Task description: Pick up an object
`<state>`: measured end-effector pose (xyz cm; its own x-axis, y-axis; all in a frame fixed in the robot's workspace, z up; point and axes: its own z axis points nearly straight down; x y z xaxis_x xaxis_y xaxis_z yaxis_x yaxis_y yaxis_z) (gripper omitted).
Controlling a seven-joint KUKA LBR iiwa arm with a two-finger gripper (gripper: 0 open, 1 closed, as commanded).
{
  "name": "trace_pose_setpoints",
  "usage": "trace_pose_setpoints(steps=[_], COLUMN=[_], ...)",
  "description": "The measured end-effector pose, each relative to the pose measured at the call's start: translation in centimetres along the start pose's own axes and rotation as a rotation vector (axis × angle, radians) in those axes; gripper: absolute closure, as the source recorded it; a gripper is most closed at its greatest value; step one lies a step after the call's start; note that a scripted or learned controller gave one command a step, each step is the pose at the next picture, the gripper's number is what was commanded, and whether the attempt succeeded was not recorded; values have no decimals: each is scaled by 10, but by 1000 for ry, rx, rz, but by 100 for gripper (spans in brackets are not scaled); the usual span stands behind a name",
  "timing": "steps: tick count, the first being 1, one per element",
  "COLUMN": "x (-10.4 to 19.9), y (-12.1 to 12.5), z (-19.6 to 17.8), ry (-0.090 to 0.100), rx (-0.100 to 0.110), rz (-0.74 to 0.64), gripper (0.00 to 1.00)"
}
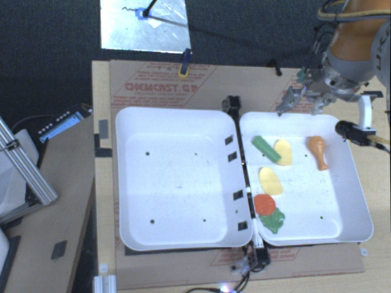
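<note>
Two bins stand side by side on the desk [104, 182], touching along their inner edges. The left bin [177, 176] is beside the right bin [330, 194], which holds all the objects. In its far left part lies a stick [266, 149], touching a slice [283, 152] on its right. Further right, near the far right corner, lies a drumstick [317, 151]. Nearer lies an oval piece [270, 180], and nearer still a round piece [264, 204] rests upon a leafy piece [274, 220]. My gripper [302, 105] is over the far edge of the right bin.
</note>
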<state>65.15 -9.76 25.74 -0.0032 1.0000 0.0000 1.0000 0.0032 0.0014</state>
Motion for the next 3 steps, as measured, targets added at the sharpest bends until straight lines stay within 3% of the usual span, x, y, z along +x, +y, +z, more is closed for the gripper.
trace_pose_setpoints(steps=[1,2,3], x=[-20,-20,-10], y=[-8,-5,0], z=[180,161,173], ry=[2,-1,0], rx=[6,-4,-2], rz=[3,0,-1], gripper=[0,100,100])
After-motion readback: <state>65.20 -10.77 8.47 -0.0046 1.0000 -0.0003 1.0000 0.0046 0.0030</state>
